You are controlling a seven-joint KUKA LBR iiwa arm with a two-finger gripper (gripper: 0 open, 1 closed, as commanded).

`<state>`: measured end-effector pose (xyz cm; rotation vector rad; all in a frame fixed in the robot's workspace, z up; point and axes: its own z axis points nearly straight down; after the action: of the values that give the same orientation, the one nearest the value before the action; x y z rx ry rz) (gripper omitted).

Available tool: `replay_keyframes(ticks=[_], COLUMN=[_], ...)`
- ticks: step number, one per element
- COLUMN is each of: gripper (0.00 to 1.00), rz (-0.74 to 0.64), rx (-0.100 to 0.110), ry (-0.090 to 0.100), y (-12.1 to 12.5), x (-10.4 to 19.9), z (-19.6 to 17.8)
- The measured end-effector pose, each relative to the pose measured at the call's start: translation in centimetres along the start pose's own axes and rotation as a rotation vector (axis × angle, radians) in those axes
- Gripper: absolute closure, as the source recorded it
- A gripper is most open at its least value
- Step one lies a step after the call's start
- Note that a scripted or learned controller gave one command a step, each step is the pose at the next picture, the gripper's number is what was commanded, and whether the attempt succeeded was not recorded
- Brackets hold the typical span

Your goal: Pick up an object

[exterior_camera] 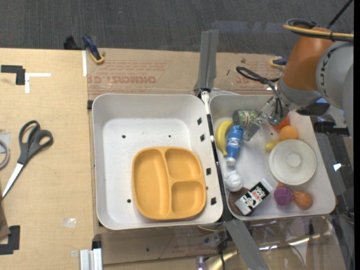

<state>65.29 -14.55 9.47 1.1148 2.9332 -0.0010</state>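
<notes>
Mirrored, partly legible red print runs across the brown cardboard [146, 75] lying on the surface [45, 167] behind the two bins; it cannot be read with certainty. The left bin [112, 117], smooth white plastic with rounded corners, holds a glossy yellow three-compartment plate [169, 182]. The right bin [323, 198] carries a curved yellow banana [222, 135] at its 9 o'clock side, a blue-labelled clear bottle [233, 142] just beside it, a round white bowl [292, 161] near the centre, an orange ball [288, 133] at the bowl's 12 o'clock, a purple ball [283, 196] and an orange egg shape [302, 198] at 5 o'clock, and a small black-and-white cow-patterned carton [252, 198] at 6 o'clock. A green-labelled metal can [246, 117] lies on its side at the bin's 11 o'clock, its writing too small to read. The gripper [269, 117] sits at the can's 3 o'clock, just beside it; whether it is released or clenched cannot be told. Grey-handled scissors [27, 145] lie far at 9 o'clock.
</notes>
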Motion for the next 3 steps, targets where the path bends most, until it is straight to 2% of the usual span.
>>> replay_keyframes(ticks=[1, 2, 3], gripper=[0.0, 0.0, 0.0], rz=[0.225, 0.384, 0.488], rx=[0.001, 0.003, 0.001], ry=[0.0, 0.002, 0.0], y=[3.0, -3.5, 2.4], x=[2.5, 6.2, 3.2], z=[0.2, 0.2, 0.1])
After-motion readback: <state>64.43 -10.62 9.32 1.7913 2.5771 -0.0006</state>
